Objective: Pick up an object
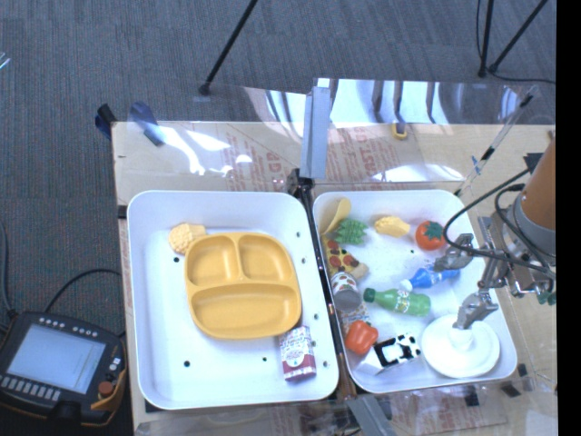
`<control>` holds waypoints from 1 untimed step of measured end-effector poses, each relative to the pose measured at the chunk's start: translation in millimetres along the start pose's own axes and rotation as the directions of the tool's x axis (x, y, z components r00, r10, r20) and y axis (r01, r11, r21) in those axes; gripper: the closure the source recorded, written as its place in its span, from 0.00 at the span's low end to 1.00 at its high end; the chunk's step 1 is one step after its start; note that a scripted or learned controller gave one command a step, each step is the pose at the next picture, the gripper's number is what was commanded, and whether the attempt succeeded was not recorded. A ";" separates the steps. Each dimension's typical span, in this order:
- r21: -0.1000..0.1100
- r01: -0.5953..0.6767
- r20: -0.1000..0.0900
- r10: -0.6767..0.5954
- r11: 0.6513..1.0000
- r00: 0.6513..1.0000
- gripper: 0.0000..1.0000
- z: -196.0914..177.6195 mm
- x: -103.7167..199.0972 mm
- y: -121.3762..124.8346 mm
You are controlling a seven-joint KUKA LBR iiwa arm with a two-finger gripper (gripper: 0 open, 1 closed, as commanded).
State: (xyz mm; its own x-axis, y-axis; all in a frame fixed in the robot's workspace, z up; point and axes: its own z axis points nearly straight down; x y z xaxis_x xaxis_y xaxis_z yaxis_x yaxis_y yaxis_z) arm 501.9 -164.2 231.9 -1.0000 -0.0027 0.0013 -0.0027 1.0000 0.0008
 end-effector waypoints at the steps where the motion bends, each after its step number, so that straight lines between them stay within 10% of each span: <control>1: -0.001 0.056 0.009 -0.056 0.998 0.998 0.00 113.9 -26.4 46.0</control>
